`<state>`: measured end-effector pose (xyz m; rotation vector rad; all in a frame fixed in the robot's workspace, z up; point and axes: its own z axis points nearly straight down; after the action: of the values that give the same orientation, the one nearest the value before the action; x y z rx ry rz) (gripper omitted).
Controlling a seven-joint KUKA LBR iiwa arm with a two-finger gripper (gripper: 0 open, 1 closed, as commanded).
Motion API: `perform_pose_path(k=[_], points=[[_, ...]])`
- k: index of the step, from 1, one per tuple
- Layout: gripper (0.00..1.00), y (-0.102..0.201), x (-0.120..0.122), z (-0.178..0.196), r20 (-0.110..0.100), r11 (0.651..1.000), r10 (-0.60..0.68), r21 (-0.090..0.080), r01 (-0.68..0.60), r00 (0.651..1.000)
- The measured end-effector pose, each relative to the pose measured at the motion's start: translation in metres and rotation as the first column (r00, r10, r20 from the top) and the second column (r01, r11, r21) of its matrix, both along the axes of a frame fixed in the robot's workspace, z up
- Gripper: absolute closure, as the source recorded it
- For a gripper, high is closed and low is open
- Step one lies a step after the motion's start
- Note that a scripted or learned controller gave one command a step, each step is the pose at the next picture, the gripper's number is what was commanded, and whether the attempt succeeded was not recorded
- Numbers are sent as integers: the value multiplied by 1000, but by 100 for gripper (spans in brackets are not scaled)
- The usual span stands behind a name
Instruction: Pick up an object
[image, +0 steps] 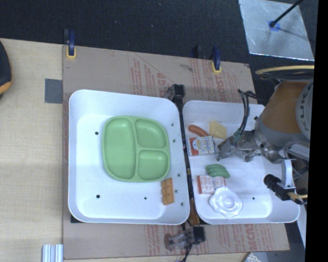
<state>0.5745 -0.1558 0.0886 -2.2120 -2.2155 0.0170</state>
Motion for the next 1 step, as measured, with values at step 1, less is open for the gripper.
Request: perform_pose_path(k=[1], points=[[0,-16,56,38,20,1000,4,-3,-4,1000]])
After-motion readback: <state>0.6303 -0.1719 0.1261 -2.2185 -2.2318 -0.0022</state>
